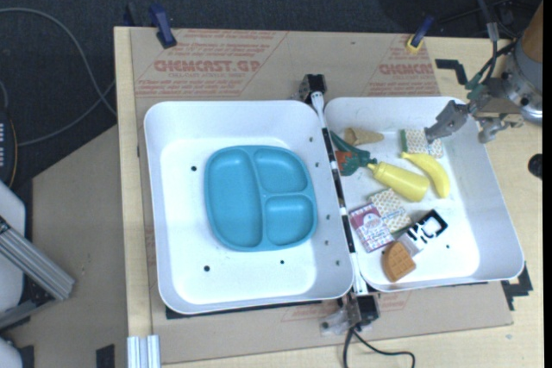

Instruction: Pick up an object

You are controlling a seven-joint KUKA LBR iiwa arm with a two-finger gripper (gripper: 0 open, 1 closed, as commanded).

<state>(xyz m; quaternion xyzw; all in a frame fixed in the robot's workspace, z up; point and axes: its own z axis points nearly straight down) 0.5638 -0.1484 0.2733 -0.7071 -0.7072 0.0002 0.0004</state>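
Observation:
My gripper (470,125) hangs over the far right part of the right bin (492,211). It is open, with one finger (445,121) to the left and the other to the right, and nothing between them. Just below and left of it lie a yellow banana (434,170) and a yellow squeeze bottle (400,178). A checkered packet (420,142) sits beside the left finger. Further left are a green toy (350,158) and a tan cone (365,136). Nearer the front lie a pink card (372,228), a black-and-white packet (426,228) and a brown biscuit (398,261).
The left bin (172,151) holds a blue divided plate (259,196). A ridge with black clamps (313,87) separates the two bins. Cables and the arm's wrist (526,73) stand at the right edge. The bins rest on a board (207,56).

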